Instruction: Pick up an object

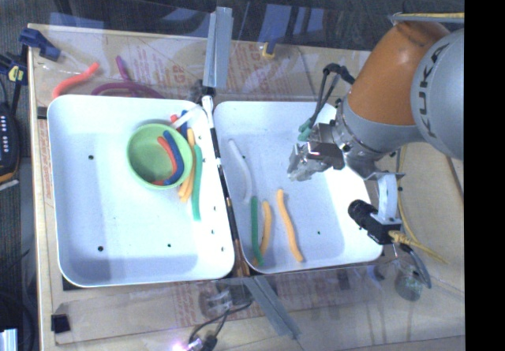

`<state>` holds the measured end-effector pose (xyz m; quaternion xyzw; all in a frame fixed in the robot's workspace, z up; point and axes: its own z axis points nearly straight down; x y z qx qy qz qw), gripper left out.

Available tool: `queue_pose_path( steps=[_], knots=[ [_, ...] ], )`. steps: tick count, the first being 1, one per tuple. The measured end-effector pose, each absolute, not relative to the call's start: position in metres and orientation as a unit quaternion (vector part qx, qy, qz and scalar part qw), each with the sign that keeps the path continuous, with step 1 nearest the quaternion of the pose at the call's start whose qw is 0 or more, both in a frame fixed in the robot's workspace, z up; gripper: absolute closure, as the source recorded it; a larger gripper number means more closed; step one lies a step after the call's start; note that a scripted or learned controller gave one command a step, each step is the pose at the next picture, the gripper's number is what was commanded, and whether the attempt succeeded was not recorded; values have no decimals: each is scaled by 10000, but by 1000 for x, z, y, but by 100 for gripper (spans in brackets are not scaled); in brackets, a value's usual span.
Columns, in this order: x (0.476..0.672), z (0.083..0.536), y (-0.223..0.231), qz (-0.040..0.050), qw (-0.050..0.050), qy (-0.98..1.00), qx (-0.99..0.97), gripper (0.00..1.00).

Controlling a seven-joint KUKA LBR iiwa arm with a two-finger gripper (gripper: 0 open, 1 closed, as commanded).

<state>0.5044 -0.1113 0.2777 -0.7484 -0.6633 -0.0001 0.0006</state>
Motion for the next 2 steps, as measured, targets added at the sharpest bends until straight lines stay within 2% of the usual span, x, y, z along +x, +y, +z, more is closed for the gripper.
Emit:
queue_pose_path(
  steps=[1,2],
  knots=[
    [504,277,-111,-1,9,-6634,-7483,0],
    [518,128,-124,23,29,-6392,-7690,0]
  ],
)
